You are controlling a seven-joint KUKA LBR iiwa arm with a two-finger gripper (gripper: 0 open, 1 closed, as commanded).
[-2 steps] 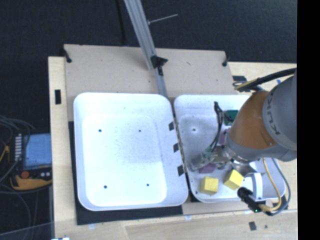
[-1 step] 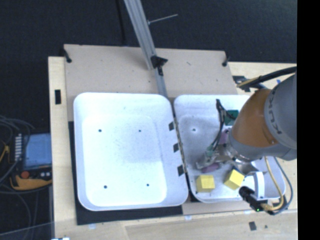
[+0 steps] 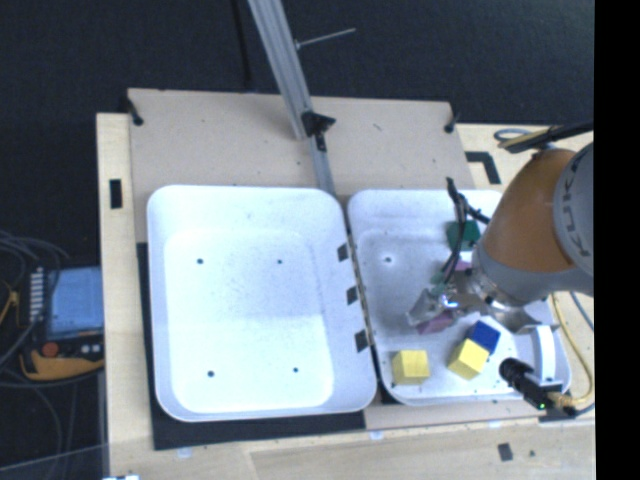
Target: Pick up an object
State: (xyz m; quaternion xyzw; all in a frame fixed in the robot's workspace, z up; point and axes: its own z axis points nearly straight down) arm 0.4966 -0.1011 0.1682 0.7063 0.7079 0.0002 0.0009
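My gripper [image 3: 428,306] reaches down into the right bin [image 3: 385,223] from the right, low over the bin floor near its middle. A small pink object [image 3: 437,321] lies right under the gripper's tip, partly hidden by it. In front of the gripper a yellow block [image 3: 410,365] lies near the front wall. To its right sits a yellow block [image 3: 465,359] with a blue block [image 3: 484,335] touching it. A green object [image 3: 463,233] shows behind the gripper, beside the arm.
The left bin [image 3: 250,298] stands beside the right one, their walls touching. A grey metal pole [image 3: 285,58] slants up from the back of the bench between the bins. The arm's orange band [image 3: 530,223] covers the right bin's right side.
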